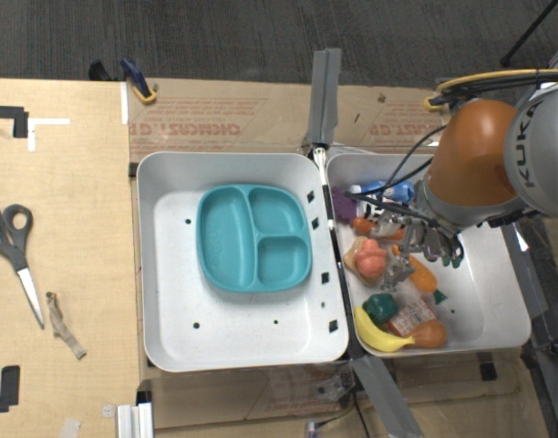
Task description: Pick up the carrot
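Camera view: I'm seeing the pincer [408, 265] hovering, state unclear; small orange tapered carrot [424, 278] lying just right, unpicked.

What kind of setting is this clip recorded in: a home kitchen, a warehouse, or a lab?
Most likely a robotics lab test bench. Two white bins sit on taped cardboard over a plywood top, the right one holding toy food such as a banana. Scissors and tape marks lie on the wood beside them.
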